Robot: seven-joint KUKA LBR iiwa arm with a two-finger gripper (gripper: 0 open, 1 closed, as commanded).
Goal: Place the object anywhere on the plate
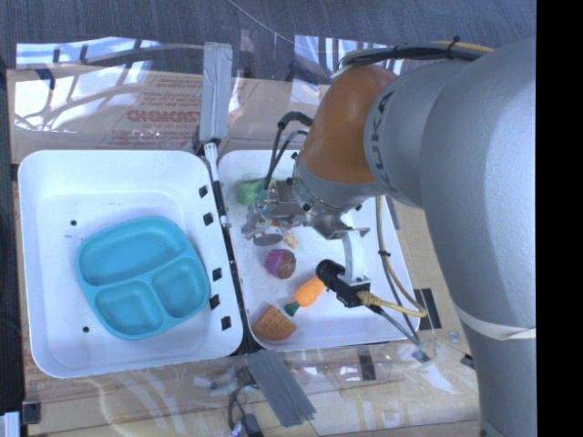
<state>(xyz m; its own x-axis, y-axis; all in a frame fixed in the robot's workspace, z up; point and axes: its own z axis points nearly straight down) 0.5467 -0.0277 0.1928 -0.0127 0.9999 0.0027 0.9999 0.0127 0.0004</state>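
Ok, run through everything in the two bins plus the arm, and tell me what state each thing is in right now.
blue divided plate: flat in the left bin, nothing on it
left bin: holds the plate
right bin: holds the toy food
purple toy: lying loose, ungrasped
toy carrot: on its side, loose
brown toy: at the bin's near edge, loose
green toy: partly hidden by the gripper
gripper: low over the right bin
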